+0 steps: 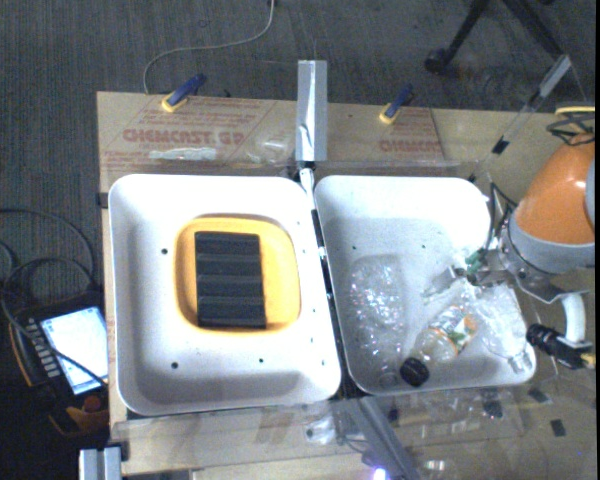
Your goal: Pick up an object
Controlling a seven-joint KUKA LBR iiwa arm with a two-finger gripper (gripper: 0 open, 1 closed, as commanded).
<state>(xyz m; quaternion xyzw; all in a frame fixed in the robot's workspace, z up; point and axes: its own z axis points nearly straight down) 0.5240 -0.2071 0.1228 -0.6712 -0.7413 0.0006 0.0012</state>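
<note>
Red "CHEMCAST GP" print on the backboard [190, 136].

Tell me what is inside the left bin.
The left bin holds a yellow tray-like object with a ribbed black block on top. Whatever lies beneath them is covered.

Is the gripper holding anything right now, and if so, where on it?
Cannot tell. The gripper is low over the right bin, among the clear plastic bottles, but the arm's wrist hides whether anything is gripped.

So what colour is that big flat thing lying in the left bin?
The flat thing is yellow with a ridged black centre, seen clearly in the camera view.
</note>
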